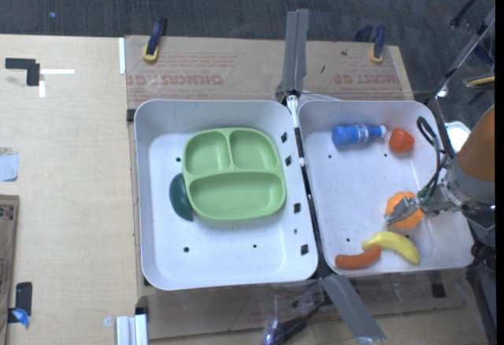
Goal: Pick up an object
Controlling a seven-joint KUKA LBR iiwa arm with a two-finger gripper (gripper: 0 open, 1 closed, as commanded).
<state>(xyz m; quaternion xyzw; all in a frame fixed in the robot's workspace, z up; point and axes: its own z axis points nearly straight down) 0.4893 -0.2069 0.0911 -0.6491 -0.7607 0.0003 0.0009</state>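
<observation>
Orange toy (403, 208) lies in the right bin (358, 178), above the banana (394, 245), with the tool (421, 204) touching it. Whether the tool grips it I cannot tell. Seemingly grasping; next, lift straight.

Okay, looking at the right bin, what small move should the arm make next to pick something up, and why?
Probably a short push down onto the orange object. The gripper sits right at that object's right side in the right bin, with the yellow banana just below it. Whether it already has a hold can't be told, so seating it lower seems safest.
</observation>
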